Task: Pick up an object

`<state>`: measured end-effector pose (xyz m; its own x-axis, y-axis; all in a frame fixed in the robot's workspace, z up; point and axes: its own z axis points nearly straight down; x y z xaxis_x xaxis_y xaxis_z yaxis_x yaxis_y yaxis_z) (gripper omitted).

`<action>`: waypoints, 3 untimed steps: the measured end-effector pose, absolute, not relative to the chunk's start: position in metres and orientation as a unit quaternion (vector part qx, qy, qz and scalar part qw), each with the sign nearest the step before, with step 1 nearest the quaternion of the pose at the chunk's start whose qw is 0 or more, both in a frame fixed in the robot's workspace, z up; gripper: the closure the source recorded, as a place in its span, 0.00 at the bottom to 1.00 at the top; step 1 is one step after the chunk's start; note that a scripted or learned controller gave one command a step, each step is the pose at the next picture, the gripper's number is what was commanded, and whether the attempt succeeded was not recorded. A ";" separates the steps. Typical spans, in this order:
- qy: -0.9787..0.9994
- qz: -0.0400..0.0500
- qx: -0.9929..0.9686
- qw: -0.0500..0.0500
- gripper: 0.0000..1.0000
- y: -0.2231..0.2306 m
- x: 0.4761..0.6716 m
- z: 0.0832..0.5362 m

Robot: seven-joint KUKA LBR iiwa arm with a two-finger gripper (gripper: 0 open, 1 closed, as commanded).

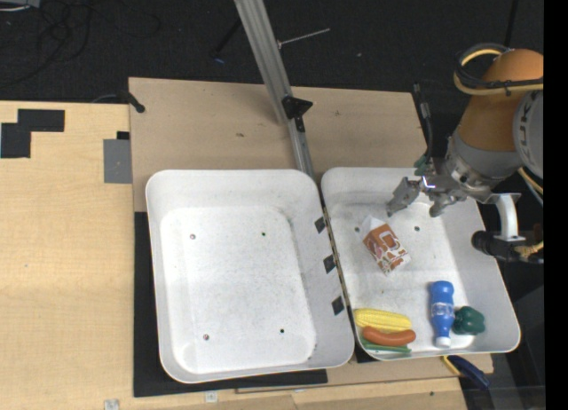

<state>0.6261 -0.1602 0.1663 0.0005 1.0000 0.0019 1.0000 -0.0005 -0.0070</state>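
1. Camera view, layout: you've got two shallow white plastic bins side by side on the pale wooden surface [62,248]. The left bin [177,195] shows just its bare floor; every candidate sits in the right bin [342,188].
2. Targets, all lying flat on that bin's floor:
   - small red-and-white printed carton [386,248], tilted, mid-bin, alone, so probably the easiest pick.
   - blue plastic bottle with a white cap [440,312], lying lengthwise near the front edge.
   - dark green lumpy toy [469,319], touching or just beside the bottle; can't tell which.
   - yellow toy corn cob [383,319] and orange-red toy sausage [389,337], pressed together in the front-left corner against the wall. I judge that a tight spot for fingers.
3. Gripper [424,195]: over the back of the right bin, up-right of the carton and clear of it. Fingers [404,197] look splayed apart, nothing between them. Grey arm with the orange band [501,98] reaches in from the right, consistent with an approach not yet committed to any item.
4. Hard to read:
   - Gripper height above the floor can't be judged from this slant.
   - The wrist hides part of the bin's back-right corner.
   - The carton's print is too blurred to read.
   - The slanted aluminium rail [266,62] crosses the surface behind the bins; its top end is cut off by the frame.
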 end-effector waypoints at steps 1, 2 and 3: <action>-0.706 -0.002 -0.708 0.000 0.00 -0.167 0.623 0.123; -0.705 -0.002 -0.709 -0.002 1.00 -0.168 0.624 0.136; -0.706 -0.001 -0.708 -0.001 1.00 -0.171 0.627 0.179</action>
<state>0.6265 -0.1713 0.1791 0.0019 1.0000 -0.0007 1.0000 -0.0019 0.0024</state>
